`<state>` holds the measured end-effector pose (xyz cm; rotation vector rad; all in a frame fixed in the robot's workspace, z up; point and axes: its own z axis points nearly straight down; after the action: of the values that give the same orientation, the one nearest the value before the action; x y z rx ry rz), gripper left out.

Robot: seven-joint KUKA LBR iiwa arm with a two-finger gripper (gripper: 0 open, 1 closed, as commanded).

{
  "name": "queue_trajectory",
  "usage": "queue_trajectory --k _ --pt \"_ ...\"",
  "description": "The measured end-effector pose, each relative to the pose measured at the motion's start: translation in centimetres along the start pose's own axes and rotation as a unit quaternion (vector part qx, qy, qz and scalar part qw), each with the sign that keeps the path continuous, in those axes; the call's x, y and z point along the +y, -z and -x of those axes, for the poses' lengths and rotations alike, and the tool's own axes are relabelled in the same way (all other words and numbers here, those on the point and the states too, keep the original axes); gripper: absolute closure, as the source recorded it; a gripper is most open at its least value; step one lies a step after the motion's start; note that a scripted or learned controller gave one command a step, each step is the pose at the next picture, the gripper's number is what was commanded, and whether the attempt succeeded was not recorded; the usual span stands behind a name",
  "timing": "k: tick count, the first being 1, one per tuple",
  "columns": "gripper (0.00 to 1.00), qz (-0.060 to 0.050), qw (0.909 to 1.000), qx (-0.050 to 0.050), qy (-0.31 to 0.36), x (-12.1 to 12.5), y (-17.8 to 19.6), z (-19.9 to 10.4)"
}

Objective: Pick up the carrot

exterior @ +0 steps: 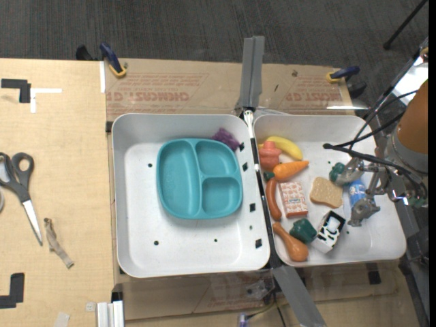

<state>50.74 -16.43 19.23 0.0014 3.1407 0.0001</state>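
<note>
The carrot (290, 169) is a short orange cone lying in the right bin (381, 247), near its left wall, with its tip pointing up and right. A yellow banana (283, 145) lies just above it and a small printed box (293, 198) just below. My gripper (361, 199) hangs over the right part of the same bin, about a hand's width to the right of the carrot and clear of it. A small blue item (355, 192) sits right by the gripper; I cannot make out whether it is held.
Around the carrot lie a red-orange fruit (269, 157), a sausage (274, 199), a bread slice (325, 193), a drumstick (290, 244), a green piece (304, 230) and a black-and-white carton (330, 230). The left bin (136, 251) holds a teal divided plate (201, 178) and purple grapes (227, 138).
</note>
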Motion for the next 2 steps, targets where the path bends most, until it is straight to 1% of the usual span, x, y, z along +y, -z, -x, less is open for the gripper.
queue_trajectory --k 1,2 --pt "0.00 0.000 0.9997 -0.006 0.022 7.1 -9.4 2.6" --pt "0.00 -0.002 0.9963 -0.003 -0.086 6.8 -9.1 13.7"
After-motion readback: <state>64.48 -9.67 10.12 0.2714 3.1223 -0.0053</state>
